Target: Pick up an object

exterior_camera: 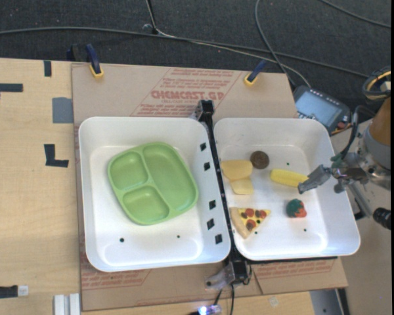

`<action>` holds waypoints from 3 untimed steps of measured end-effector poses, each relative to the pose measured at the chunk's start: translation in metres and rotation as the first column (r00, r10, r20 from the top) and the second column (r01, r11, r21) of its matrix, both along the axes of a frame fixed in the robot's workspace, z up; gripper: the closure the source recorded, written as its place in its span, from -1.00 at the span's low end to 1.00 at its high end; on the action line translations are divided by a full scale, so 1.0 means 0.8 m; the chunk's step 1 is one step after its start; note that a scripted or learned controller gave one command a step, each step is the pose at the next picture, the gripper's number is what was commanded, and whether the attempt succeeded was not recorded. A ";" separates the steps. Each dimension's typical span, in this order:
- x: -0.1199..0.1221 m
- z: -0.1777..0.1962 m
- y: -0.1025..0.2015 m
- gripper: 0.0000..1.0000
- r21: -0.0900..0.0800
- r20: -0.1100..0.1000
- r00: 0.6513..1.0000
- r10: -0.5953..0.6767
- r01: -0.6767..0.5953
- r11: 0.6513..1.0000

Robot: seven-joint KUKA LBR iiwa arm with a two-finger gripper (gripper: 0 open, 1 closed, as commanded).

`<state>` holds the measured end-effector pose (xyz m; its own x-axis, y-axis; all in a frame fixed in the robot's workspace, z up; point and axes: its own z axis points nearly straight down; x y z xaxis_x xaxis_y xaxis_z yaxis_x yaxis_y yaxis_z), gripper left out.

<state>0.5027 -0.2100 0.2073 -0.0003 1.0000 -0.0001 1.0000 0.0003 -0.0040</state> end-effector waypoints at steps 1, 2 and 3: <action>0.010 -0.066 0.009 -1.00 0.001 -0.001 1.000 0.001 -0.001 1.000; 0.014 -0.129 0.021 -1.00 0.001 -0.002 1.000 0.001 -0.001 1.000; 0.015 -0.113 0.021 1.00 0.001 0.001 1.000 0.001 -0.001 1.000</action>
<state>0.5147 -0.1935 0.1166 -0.0016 1.0000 0.0009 1.0000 0.0016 -0.0025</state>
